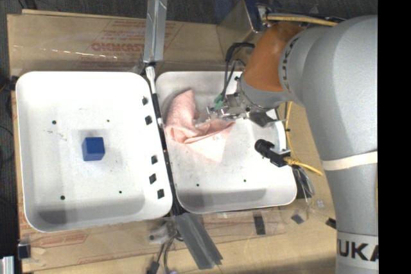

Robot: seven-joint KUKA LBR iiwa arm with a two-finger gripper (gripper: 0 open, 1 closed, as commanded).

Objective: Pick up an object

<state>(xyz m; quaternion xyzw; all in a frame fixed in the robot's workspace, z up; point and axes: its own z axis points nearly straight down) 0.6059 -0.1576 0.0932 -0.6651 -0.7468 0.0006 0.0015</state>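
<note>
Bench (58, 35) of brown board carries two shallow white bins side by side, joined along a dark hinge strip with clips.

Near edge: grey metal bracket (196, 240) juts out below the seam between the bins.

Left bin (38, 112): one small blue cube (94, 148) sits left of centre, well apart from the walls, flat on the floor.

Right bin (257, 192): pink cloth (189, 122) lies crumpled in the upper left part, close to the dividing wall, one flap spread flat toward the bin's middle. Gripper (221, 111) is down at the cloth's right edge, touching or just above the fabric. Cannot tell how the claw stands; the wrist and cables mask it.

Arm (334, 93), grey with an orange band, comes in from the right and covers the right bin's far right corner.

Far side: upright grey metal post (154, 25) stands at the top of the seam, on the board.
</note>
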